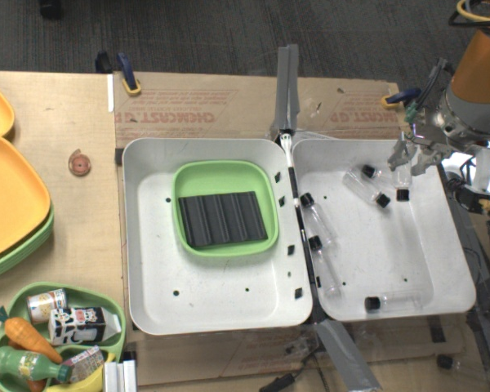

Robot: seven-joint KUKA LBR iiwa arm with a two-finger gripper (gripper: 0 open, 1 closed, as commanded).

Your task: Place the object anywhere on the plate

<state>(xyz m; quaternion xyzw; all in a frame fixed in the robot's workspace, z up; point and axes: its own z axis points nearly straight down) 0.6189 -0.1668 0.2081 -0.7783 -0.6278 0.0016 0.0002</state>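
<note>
Two shallow white bins are seen side by side on the bench, the left bin (147, 243) and the right bin (441, 251), joined along a middle edge. A green plate (224, 175) with raised rim is placed in the left bin, a little toward the far side. A dark ribbed object (224, 219), flat and rectangular, is laid on the plate and covers most of its middle; its long side runs left to right, slightly tilted. So the task's thing is found already on the plate.

The gripper (410, 160) is held over the far right corner of the right bin, below the grey arm and its orange band (478, 68). Nothing is seen between its fingers; whether they are open or closed cannot be told, because they are small and mixed with cables.

Some small black pieces (381, 200) and clear tubes (320, 227) are scattered in the right bin.

Outside the bins, on the left, orange plates (12, 198) are stacked on a green one. At the near left corner, a green bowl (114, 317) is filled with toy food, among it a carrot (28, 337) and a can (47, 305). A small round pink thing (80, 163) lies on the wooden table.
</note>
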